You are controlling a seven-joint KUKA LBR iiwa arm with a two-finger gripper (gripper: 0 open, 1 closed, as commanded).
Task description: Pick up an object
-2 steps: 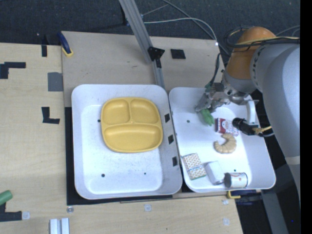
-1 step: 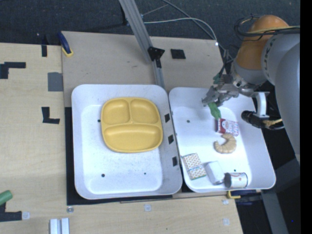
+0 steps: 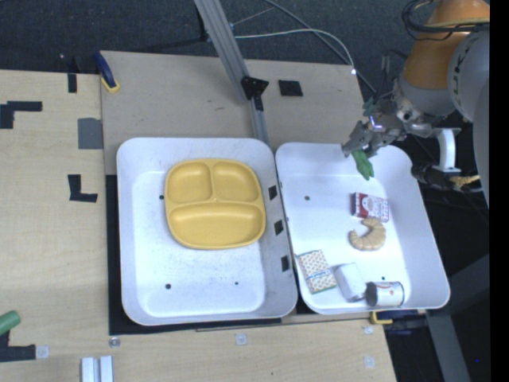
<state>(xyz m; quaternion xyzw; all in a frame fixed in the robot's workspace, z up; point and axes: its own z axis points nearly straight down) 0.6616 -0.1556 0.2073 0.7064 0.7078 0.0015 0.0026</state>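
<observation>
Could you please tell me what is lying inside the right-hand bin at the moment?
The right bin holds a red carton, a croissant-like pastry, a checkered packet and a small can. Anything under these is covered.

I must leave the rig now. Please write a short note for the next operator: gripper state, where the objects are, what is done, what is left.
Gripper: above the right bin's far edge, a small green object between its fingers, lifted.
In the right bin: red carton, croissant, checkered packet, can.
Left bin: yellow divided plate.
Done: the pick looks made.
Left: confirm the grasp holds.
</observation>
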